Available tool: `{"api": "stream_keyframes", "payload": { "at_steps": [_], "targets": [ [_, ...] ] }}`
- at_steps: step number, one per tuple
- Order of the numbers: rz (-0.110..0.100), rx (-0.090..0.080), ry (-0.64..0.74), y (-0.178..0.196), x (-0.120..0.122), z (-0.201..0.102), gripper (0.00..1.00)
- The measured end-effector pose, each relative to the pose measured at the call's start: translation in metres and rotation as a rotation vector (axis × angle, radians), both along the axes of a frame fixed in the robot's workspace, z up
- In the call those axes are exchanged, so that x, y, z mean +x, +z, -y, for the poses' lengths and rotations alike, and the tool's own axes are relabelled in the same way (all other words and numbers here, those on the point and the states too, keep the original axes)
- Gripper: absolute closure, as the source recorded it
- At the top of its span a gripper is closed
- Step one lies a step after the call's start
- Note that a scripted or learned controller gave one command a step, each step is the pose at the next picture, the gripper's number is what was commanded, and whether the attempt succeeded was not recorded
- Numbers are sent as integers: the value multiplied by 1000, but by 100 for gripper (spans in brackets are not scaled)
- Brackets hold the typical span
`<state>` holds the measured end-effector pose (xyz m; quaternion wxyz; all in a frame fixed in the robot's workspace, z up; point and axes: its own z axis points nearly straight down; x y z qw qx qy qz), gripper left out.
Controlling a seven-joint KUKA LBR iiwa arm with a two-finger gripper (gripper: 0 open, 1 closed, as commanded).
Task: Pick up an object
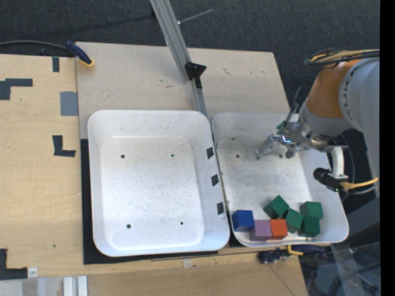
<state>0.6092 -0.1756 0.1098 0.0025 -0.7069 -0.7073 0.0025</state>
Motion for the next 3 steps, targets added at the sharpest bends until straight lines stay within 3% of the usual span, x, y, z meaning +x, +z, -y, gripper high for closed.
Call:
{"api": "stream_keyframes", "payload": {
  "at_steps": [1,2,3],
  "targets": [
    [3,0,1,-20,-1,-1,0],
    [5,0,3,-8,0,-2,100],
    [10,-1,0,40,-7,3,100]
  ]
}}
